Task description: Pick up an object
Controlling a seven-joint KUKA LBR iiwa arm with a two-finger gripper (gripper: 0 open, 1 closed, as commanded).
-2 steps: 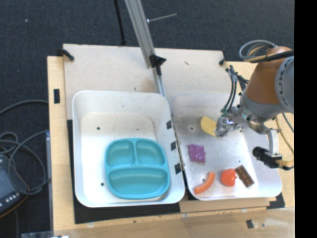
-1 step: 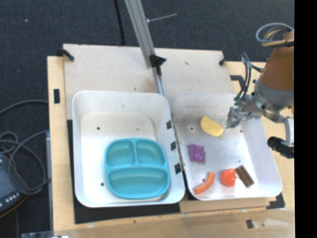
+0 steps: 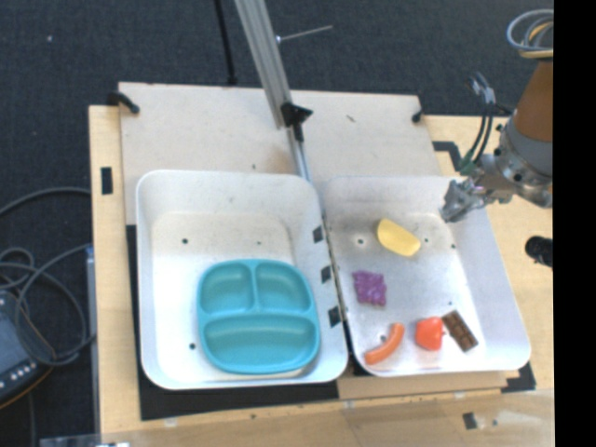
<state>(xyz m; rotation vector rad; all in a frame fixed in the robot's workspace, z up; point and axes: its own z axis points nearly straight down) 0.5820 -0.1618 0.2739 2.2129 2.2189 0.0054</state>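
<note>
The right bin (image 3: 484, 277) holds a yellow lemon-shaped piece (image 3: 399, 237), a purple bunch of grapes (image 3: 370, 288), an orange carrot-like piece (image 3: 385, 344), a small red-orange round piece (image 3: 428, 333) and a brown bar (image 3: 459, 331). My gripper (image 3: 458, 200) hangs over the bin's upper right edge, to the right of and slightly above the yellow piece, apart from it. Nothing shows between its tips.
The left bin (image 3: 168, 222) bears a teal divided tray (image 3: 257, 317) in its lower half. A slanted metal pole (image 3: 265, 49) rises behind the bins. Cables lie on the dark floor at the left.
</note>
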